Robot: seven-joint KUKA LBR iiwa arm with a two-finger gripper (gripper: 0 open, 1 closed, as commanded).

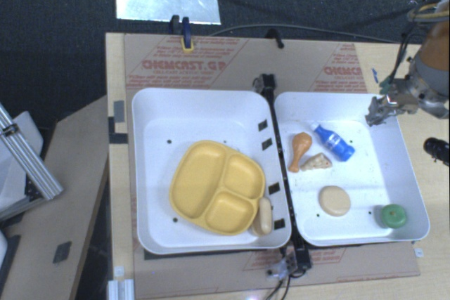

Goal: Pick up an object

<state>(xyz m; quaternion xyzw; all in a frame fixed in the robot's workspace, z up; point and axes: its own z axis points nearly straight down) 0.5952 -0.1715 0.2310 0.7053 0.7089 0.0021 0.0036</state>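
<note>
The gripper hangs over the right bin's far right corner (open or shut, I cannot tell). The blue bottle lies nearest, by the chicken leg. It looks round, so it might roll away and slip.

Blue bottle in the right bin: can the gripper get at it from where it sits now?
Probably yes. The gripper hangs over the right bin's far right edge, and the blue bottle lies apart from the drumstick with nothing between.
</note>
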